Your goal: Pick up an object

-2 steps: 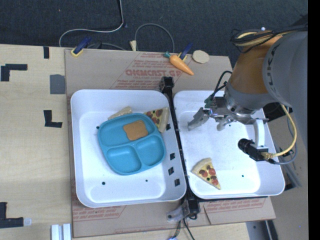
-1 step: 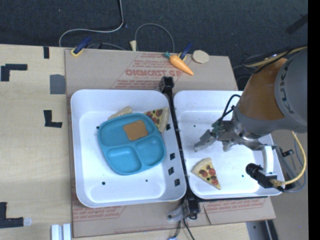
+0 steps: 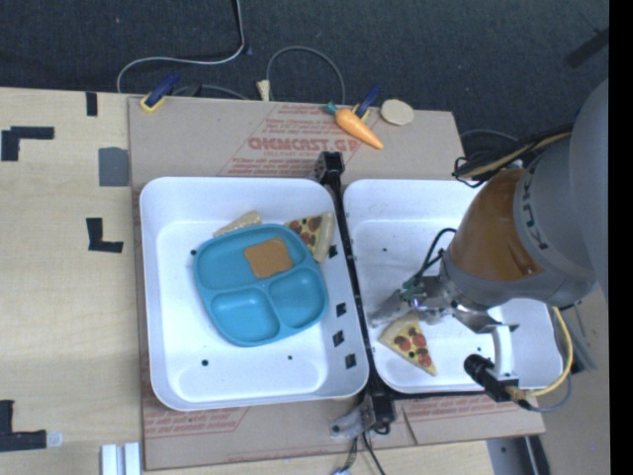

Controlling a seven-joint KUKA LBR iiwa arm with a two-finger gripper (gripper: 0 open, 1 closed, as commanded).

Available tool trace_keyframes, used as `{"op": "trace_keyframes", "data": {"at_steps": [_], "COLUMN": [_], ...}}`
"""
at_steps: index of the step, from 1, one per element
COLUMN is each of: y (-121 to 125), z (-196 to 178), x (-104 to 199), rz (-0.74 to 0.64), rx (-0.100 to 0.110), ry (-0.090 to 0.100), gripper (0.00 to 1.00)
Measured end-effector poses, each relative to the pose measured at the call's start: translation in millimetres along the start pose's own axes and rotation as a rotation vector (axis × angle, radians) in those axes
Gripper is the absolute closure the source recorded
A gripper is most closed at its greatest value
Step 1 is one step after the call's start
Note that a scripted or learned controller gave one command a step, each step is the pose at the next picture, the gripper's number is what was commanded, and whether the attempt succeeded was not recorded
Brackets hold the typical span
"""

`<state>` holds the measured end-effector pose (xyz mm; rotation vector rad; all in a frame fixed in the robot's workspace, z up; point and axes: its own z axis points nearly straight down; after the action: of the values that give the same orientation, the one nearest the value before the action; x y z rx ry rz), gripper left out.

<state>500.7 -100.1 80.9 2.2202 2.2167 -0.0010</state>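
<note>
A toy pizza slice (image 3: 412,343) lies flat near the front left of the right bin (image 3: 396,198). My gripper (image 3: 407,303) hangs low just behind that slice, at its far edge, and the view does not show whether it touches it. The arm's orange band (image 3: 495,237) rises to the right of it. In the left bin (image 3: 158,295) a blue compartment plate (image 3: 237,317) carries a brown square piece (image 3: 268,257). A second pizza slice (image 3: 312,232) and a tan piece (image 3: 237,224) lie against the plate's far edge.
A toy carrot (image 3: 358,129) and a tan disc (image 3: 398,113) rest on the cardboard behind the bins. A black strip (image 3: 341,255) runs between the two bins. Cables loop at the back and beside the arm.
</note>
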Motion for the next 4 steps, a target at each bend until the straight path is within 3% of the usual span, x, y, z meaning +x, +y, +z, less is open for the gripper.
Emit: {"op": "trace_keyframes", "data": {"at_steps": [1, 2, 3, 4], "y": [80.9, 13.1, 6.6, -19.4], "z": [-110.2, -108.9, -45.5, -13.0], "x": [64.5, 36.9, 1.6, 6.7], "rz": [-0.012, 0.002, 0.002, -0.001], "rx": [-0.012, 0.007, 0.010, 0.009], "ry": [0.004, 0.002, 0.003, 0.005], "gripper": [0.00, 0.00, 0.00, 0.00]}}
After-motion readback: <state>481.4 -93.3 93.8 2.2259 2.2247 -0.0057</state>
